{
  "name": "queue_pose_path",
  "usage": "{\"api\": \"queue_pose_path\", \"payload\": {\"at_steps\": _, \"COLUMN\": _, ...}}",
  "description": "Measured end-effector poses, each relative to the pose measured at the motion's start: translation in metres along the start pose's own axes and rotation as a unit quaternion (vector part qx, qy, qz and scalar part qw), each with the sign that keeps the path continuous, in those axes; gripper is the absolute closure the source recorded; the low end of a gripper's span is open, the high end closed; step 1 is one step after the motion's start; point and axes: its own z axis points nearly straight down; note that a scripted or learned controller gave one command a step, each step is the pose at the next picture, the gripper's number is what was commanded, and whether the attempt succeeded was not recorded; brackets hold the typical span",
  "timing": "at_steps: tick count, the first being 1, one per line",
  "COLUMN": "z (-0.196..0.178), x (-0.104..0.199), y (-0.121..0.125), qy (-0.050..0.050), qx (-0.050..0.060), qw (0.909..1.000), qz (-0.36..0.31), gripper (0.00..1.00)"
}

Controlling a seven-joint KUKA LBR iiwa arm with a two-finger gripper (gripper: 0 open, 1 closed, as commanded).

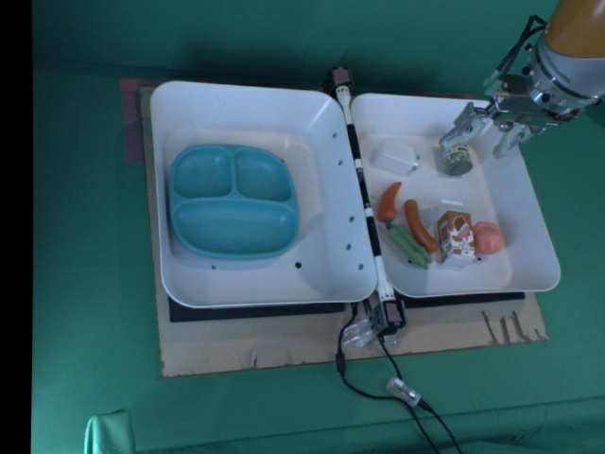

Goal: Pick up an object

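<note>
Grey jaws spread wide above right bin (529,244), beside small jar (458,157)

The arm (579,17) reaches in from the upper right, orange band above the grey wrist (558,83); the gripper (484,138) points down-left with fingers spread apart

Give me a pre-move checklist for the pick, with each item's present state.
1. Claw is over the right bin: ok.
2. Claw is empty: cannot tell; a small dark-topped jar sits right at its near finger.
3. Jar stands apart from the clear container: ok.
4. Sausage, green pod and carton are spaced for a clean grasp: not ok, crowded.
5. Blue divided plate lies outside the arm's working area: ok, left bin.
</note>
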Motion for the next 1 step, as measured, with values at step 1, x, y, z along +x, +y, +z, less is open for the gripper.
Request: {"api": "queue_pose_path", "payload": {"at_steps": 1, "z": 0.1137, "x": -0.0197, "y": -0.0037, "qy": 0.0, "qx": 0.0, "qw": 1.0, "qz": 0.0, "gripper": 0.0}}
